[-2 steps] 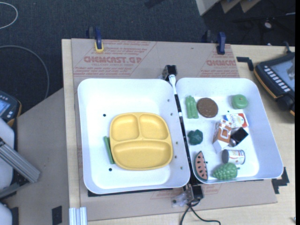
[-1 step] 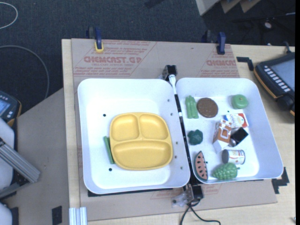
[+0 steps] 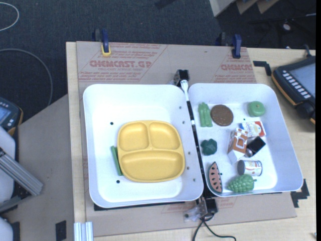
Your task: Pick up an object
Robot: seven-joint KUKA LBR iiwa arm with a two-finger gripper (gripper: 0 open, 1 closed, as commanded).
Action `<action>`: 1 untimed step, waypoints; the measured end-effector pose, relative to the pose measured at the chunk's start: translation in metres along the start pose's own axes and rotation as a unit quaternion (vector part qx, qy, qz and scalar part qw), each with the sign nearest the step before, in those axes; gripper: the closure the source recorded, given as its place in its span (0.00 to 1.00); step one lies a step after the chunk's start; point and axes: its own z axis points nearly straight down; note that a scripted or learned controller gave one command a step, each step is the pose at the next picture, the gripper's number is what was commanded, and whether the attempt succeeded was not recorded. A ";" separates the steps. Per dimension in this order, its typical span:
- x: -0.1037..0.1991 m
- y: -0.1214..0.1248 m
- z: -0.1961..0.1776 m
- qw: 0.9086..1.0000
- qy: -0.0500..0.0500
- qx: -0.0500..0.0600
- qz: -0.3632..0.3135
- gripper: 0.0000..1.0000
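Observation:
The right bin [image 3: 281,134] holds several small toy foods. A green pod [image 3: 204,114] lies at its upper left beside a brown round cookie [image 3: 221,115]. A green round piece [image 3: 256,108] sits at the upper right. A dark green lump [image 3: 209,146] lies at the left. Red-and-white packets [image 3: 246,134] and a black block [image 3: 256,146] crowd the middle. A small can [image 3: 250,167], a green grape bunch [image 3: 241,184] and a watermelon slice [image 3: 215,177] sit along the front.
The left bin [image 3: 100,114] holds a yellow divided plate [image 3: 150,151] with a green strip [image 3: 116,160] tucked along its left edge. Blue clamps [image 3: 105,40] hold the cardboard at the back. A tablet-like device [image 3: 300,84] lies at the far right.

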 end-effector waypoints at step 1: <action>-0.011 0.000 0.030 1.000 0.001 0.002 -0.001 1.00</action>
